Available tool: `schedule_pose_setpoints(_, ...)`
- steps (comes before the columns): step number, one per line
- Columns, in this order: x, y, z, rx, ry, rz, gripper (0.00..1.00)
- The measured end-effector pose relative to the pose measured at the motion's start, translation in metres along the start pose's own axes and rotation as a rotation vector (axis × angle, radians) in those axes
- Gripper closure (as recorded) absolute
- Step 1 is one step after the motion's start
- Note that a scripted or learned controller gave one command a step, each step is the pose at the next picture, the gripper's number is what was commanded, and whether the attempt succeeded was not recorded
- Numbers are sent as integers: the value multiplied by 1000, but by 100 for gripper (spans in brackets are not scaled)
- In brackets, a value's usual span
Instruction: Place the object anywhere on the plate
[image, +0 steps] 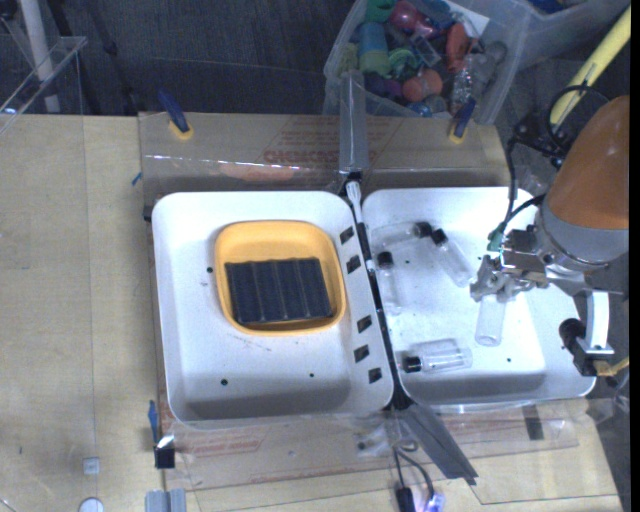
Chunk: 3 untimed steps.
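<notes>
- Gripper (492, 296) low over the right bin (520, 370), a clear vial (489, 322) hanging beneath; fingers blurred, grip impossible to tell.
- Arm cut off at right.
- Two more clear vials (436, 356) (432, 240) lying in the same bin, hard to make out.
- Yellow plate (232, 245) in the left bin (185, 300), bearing a dark ridged block (278, 290).

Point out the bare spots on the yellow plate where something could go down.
The yellow plate is mostly covered by a dark ribbed block. Bare plate shows as a wide strip along the far rim and thin margins at its left and right. The near edge is crowded. The gripper is over the right bin, among clear vials.
</notes>
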<state>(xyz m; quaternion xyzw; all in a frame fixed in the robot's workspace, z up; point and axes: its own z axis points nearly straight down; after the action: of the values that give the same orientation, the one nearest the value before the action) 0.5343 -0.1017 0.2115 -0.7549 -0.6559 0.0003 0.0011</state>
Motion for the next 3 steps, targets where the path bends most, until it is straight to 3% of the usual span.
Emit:
schedule_pose_setpoints(1,0,0,0,0,0,0,0)
schedule_pose_setpoints(2,-32,44,-30,-2,-2,1,0)
schedule_pose_setpoints(3,-107,85,-11,-6,-4,-335,0)
